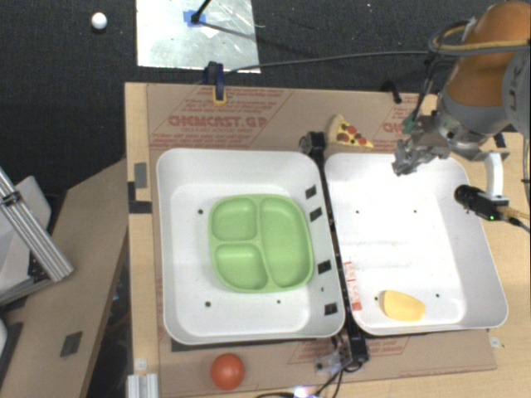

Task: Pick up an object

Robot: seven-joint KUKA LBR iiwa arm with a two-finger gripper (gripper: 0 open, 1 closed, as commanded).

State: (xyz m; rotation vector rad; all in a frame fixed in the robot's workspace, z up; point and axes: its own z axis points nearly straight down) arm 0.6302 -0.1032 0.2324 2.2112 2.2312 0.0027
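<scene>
A yellow rounded object (402,305) lies in the right bin (415,239), near its front edge. A green divided tray (260,241) sits in the middle of the left bin (182,222). My gripper (404,163) hangs over the far edge of the right bin, well away from the yellow object. Nothing shows between its tips.
A toy pizza slice (349,133) lies on the cardboard behind the bins. A red-orange ball (226,371) rests on the cardboard in front of the left bin. A small white ball (99,21) sits far back left, beside a shiny sheet (197,23).
</scene>
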